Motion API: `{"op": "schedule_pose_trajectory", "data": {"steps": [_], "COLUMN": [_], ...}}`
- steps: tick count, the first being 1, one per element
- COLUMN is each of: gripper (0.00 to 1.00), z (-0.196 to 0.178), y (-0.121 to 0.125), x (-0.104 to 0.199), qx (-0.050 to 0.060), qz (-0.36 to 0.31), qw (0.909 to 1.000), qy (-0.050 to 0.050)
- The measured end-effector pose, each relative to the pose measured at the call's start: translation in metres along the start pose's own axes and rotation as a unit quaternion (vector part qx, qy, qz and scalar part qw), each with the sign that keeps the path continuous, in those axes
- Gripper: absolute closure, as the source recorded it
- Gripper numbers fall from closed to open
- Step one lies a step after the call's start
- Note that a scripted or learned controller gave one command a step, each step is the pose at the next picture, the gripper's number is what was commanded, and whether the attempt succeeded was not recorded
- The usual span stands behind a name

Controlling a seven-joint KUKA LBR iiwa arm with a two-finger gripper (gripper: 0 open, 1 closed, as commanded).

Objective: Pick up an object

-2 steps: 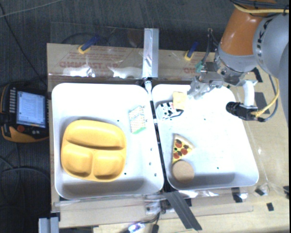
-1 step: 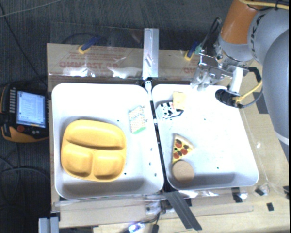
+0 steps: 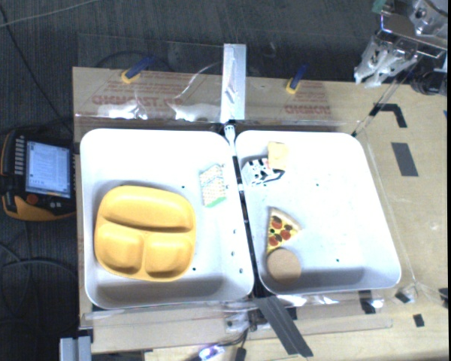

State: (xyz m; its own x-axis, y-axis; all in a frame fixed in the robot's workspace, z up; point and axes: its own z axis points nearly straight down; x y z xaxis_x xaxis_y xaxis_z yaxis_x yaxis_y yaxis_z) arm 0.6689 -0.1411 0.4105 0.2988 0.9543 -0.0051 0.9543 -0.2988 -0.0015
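My gripper [image 3: 376,65] hangs at the top right, above and beyond the far right corner of the right bin [image 3: 361,201], well clear of every object. Its fingers look spread, with nothing between them. In the right bin a pizza slice toy [image 3: 280,229] lies near the left wall, with a round tan disc [image 3: 283,264] just in front of it. A small black and white piece [image 3: 258,173] and a cream block [image 3: 277,153] sit at that bin's far left corner. The left bin [image 3: 135,156] holds a large yellow divided tray [image 3: 144,231] and a small green-printed card [image 3: 212,184].
A handheld controller with a screen [image 3: 39,175] lies left of the bins. A clear upright post [image 3: 234,81] stands behind the divider between the bins. Blue and yellow clamps [image 3: 137,69] hold the plastic sheet at the back.
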Motion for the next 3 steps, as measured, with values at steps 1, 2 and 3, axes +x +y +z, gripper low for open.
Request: {"op": "schedule_pose_trajectory", "data": {"steps": [1,2,3], "gripper": [1.00,1.00,1.00], "z": [-0.023,-0.022,-0.023], "y": [0.012,0.022,0.025], "x": [-0.042,-0.069,-0.079], "qx": [0.000,-0.001,-0.001], "qz": [-0.068,-0.164,-0.252], "qw": [0.9977,0.9865,0.9676], "qy": [0.000,0.000,0.000]}}
